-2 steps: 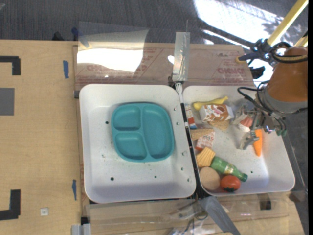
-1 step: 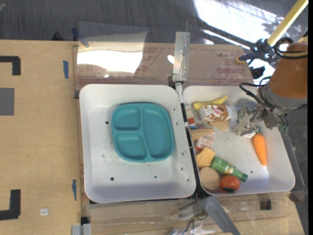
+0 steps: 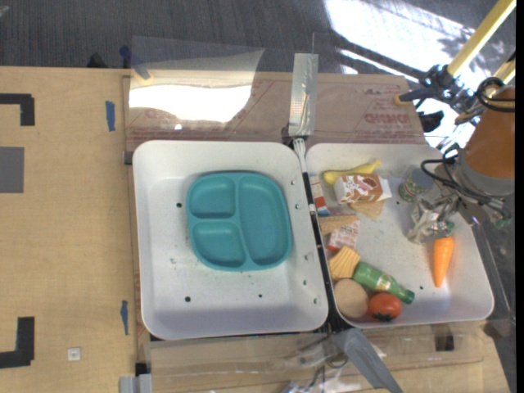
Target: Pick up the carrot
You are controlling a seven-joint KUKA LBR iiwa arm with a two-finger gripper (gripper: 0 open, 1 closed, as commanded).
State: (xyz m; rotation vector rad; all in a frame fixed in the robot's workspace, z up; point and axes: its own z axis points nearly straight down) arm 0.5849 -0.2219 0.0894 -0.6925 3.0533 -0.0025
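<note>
The gripper (image 3: pixel 431 222) hovers just at 11 o'clock of the carrot (image 3: pixel 442 259); how wide it stands I cannot tell. Coming down off-centre, it may only push the carrot against the bin wall (image 3: pixel 483 289)

- gripper (image 3: pixel 431 219) hangs over right bin (image 3: pixel 475 305), just above top end of carrot (image 3: pixel 442 259)
- carrot lies near bin's right side, thick end up, tip toward the near wall, apart from other items
- green bottle (image 3: pixel 381 281), tomato (image 3: pixel 385 305), potato-like lump (image 3: pixel 351 296) clustered near front-left corner
- left bin (image 3: pixel 155 301) holds a teal divided tray (image 3: pixel 240 219)
</note>
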